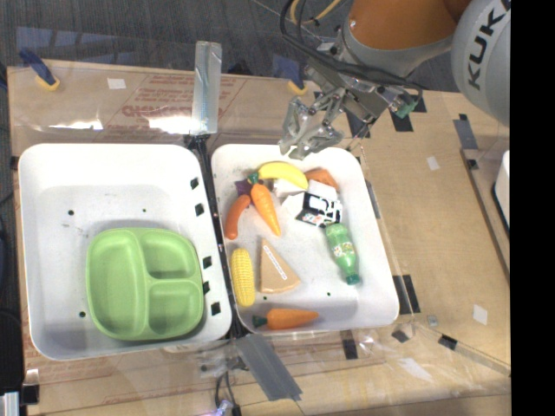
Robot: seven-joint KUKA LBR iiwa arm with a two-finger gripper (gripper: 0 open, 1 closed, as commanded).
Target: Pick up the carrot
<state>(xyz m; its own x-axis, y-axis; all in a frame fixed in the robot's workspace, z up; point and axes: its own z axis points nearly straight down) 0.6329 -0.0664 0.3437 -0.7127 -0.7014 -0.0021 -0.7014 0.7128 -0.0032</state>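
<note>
Approach step: gripper [303, 137] apparently empty, finger state unclear, above bin [375, 258] rim; next descend toward carrot [265, 208] at 7 o'clock.

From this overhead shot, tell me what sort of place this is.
Likely a robot lab's pick-and-place bench: a KUKA arm over two taped-down white bins, toy food like a carrot, and a green divided plate.

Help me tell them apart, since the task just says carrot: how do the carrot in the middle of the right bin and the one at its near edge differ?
The middle carrot lies steeply slanted, leafy end up by the banana; the near-edge carrot lies almost level along the right bin wall. The middle carrot is crowded by neighbours; the near-edge carrot lies apart. Both are orange and tapered.
</note>
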